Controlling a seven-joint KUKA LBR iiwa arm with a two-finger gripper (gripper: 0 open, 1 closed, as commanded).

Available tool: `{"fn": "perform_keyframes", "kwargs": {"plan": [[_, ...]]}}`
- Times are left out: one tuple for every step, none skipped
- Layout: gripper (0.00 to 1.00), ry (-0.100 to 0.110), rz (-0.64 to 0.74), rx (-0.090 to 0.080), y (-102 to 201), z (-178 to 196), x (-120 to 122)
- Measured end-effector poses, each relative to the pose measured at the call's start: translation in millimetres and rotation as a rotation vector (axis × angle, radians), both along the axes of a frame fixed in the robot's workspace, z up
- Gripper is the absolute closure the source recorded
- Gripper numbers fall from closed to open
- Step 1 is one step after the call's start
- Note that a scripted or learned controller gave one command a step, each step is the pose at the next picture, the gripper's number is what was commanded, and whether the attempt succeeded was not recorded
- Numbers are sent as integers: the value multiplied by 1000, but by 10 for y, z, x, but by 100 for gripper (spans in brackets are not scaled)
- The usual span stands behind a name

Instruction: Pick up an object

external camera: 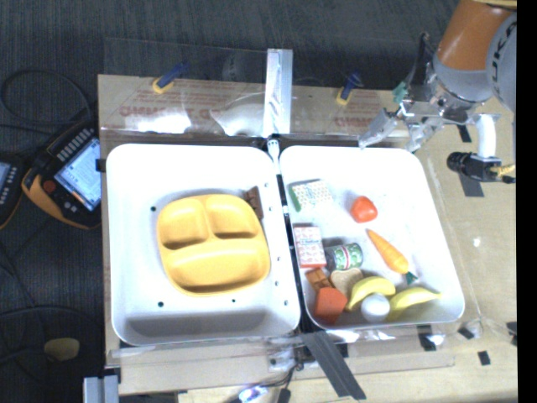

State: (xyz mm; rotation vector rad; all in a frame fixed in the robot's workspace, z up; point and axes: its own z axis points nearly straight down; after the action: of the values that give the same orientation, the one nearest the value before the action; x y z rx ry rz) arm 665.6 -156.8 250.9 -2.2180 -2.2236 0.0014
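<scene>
The arm (470, 36), grey with an orange band, enters at the upper right of the frame, and its gripper (403, 128) hangs just above the far right corner of the right bin (436, 225); its thin fingers (377, 128) spread wide and hold nothing. The right bin holds the objects: a green-patterned box (312, 194), a tomato (363, 209), a carrot (390, 252), a red-and-white carton (308, 245), a small can (345, 255), two bananas (394, 292), a white egg (375, 307) and an orange block (330, 302), clustered toward its lower half. The left bin (126, 250) holds a yellow divided tray (212, 242). Both bins rest on a pale wooden surface (487, 259) with clear plastic sheet (201, 107) clipped along its far edge. At the left, on dark carpet (50, 23), lies a handheld control pendant (71, 175) with cables.
</scene>
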Motion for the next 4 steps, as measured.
{"fn": "perform_keyframes", "kwargs": {"plan": [[0, 1, 143, -4, -30, -10, -19], [0, -15, 317, -4, 63, -1480, -110], [0, -26, 255, -5, -312, -1533, -382], [0, -27, 145, -8, -164, -1543, -552]]}}
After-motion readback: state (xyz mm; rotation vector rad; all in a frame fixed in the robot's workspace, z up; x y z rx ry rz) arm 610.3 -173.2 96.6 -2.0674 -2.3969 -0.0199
